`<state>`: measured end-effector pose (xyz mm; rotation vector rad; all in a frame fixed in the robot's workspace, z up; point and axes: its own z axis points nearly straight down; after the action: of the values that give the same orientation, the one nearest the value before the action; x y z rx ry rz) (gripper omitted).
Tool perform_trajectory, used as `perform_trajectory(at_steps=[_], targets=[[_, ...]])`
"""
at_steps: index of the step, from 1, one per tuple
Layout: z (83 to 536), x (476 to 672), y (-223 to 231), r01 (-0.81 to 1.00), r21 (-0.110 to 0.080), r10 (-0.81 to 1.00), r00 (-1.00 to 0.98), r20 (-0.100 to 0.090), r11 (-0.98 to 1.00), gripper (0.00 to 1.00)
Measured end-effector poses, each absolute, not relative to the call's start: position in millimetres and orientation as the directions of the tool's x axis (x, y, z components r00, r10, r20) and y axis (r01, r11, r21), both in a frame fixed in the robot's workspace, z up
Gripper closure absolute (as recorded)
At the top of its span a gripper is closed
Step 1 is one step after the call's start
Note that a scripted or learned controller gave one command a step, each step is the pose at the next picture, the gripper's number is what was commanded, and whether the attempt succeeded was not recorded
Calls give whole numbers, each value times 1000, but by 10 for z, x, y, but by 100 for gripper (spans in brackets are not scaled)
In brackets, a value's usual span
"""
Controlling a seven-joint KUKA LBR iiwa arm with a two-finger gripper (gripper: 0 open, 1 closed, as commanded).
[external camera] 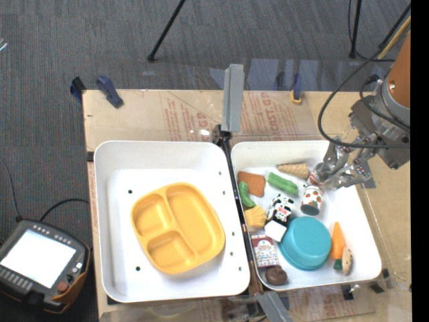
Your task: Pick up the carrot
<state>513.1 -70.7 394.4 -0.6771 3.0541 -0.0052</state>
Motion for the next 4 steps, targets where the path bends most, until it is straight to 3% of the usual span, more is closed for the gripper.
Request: perform_trajectory(at_steps=[1,2,3,4], targets=[[3352,4892,-1608,-572,3,-572,-820,0,820,100],[4928,5014,-2115,-701,-11,-701,-713,-7,713,100],[4870,4819,-2113,-821,2,-821,-572,-3,572,100],[4159,4777,-2106,-924,5,-924,-383,-4,383,100]])
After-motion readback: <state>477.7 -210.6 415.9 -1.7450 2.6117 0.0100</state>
